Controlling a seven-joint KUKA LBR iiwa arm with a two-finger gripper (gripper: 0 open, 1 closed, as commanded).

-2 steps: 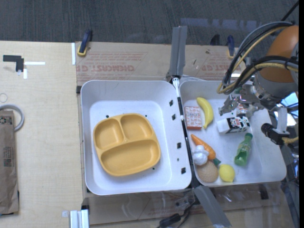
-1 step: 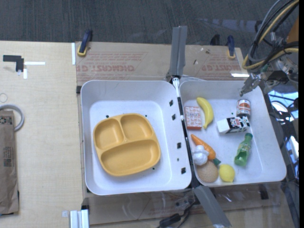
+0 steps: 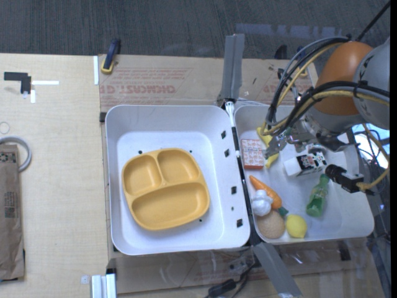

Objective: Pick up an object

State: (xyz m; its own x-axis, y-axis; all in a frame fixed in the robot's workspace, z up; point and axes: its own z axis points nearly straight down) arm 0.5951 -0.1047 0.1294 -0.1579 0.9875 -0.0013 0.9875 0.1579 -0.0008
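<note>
In the right bin (image 3: 366, 225), a small white carton (image 3: 305, 162) is being approached by the gripper (image 3: 291, 143), positioned just above its far-left end. How far the gripper is parted cannot be told; nothing is being seen held. The carton is being judged light, stiff and smooth, best taken across its narrow sides.
</note>
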